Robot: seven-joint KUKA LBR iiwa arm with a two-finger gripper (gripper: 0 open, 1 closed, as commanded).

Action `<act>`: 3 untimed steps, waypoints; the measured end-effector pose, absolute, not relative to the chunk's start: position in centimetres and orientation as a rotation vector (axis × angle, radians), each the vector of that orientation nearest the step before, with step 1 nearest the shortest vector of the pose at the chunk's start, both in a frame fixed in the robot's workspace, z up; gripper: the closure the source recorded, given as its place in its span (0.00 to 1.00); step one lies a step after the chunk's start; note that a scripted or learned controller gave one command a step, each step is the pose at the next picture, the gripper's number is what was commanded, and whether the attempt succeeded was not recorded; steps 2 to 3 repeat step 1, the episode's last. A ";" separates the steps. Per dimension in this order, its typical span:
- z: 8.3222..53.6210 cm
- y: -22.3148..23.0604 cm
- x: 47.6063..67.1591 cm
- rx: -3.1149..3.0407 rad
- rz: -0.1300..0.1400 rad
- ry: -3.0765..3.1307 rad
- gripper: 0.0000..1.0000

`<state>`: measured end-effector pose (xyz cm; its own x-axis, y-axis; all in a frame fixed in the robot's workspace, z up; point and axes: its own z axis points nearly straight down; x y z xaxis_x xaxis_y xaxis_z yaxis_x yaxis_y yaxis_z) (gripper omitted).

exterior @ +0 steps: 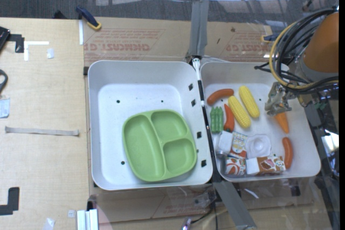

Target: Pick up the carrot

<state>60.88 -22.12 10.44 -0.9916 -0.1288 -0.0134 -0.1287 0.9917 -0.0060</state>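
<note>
The carrot (283, 122), a short orange cone, lies near the right wall of the right bin (307, 169) with its tip pointing down the view. My gripper (277, 106) hangs directly over the carrot's thick upper end and touches or nearly touches it. The metal of the gripper hides that end, so the hold cannot be made out. The grey arm with its orange band (325, 46) and a bundle of cables reaches in from the right.
The right bin also holds two corn cobs (243, 106), a red sausage (220, 95), a green pod (216, 119), a red pepper (228, 117), another sausage (288, 152) and several packets (253, 161). A green divided plate (160, 144) lies in the left bin (102, 116).
</note>
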 end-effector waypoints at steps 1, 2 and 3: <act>18.6 -17.9 54.3 0.165 0.000 3.135 1.00; 18.6 -17.9 54.3 0.165 0.000 3.135 1.00; 18.6 -17.9 54.3 0.165 0.000 3.135 1.00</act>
